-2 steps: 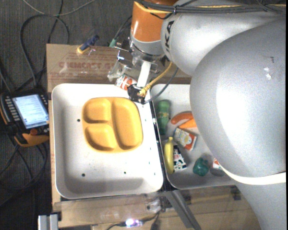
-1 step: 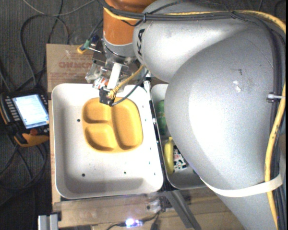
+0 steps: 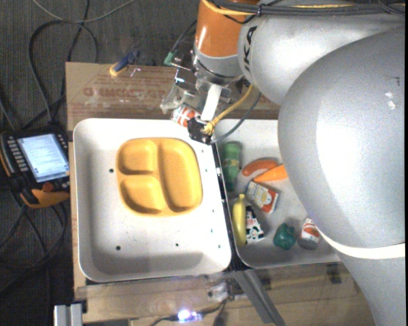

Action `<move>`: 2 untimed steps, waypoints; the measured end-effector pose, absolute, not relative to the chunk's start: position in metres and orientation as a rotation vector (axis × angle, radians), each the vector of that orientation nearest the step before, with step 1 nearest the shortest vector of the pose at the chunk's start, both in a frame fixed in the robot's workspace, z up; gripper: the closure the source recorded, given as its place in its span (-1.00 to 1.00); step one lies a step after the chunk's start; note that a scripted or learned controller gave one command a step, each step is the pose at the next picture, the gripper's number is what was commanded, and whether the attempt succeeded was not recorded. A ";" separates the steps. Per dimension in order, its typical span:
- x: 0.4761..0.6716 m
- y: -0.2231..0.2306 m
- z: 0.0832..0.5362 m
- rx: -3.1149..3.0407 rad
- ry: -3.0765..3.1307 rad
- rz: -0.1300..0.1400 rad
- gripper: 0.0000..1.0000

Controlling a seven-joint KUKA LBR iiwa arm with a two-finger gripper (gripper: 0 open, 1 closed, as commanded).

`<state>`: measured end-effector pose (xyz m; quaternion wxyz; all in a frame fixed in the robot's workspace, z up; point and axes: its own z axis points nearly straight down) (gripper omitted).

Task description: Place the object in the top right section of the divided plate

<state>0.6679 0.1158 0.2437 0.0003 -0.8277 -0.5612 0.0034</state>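
Observation:
A yellow divided plate (image 3: 160, 175) lies in the left white bin (image 3: 95, 236), with one long section on its right side and two smaller ones on its left. My gripper (image 3: 183, 114) hangs over the back rim of that bin, just above the plate's top right corner. A small red and white can (image 3: 183, 117) sits between its fingertips, clear of the plate. The fingers are shut on it.
The right bin (image 3: 272, 257) holds a green bottle (image 3: 230, 158), an orange carrot (image 3: 265, 168), a red and white carton (image 3: 264, 197), a yellow banana (image 3: 239, 219) and several small items. My large grey arm covers that bin's right side. A tablet (image 3: 41, 156) lies left of the bench.

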 end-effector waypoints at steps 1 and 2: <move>0.667 0.174 0.251 -2.637 -1.704 0.009 1.00; 0.667 0.182 0.208 -2.502 -1.900 0.013 1.00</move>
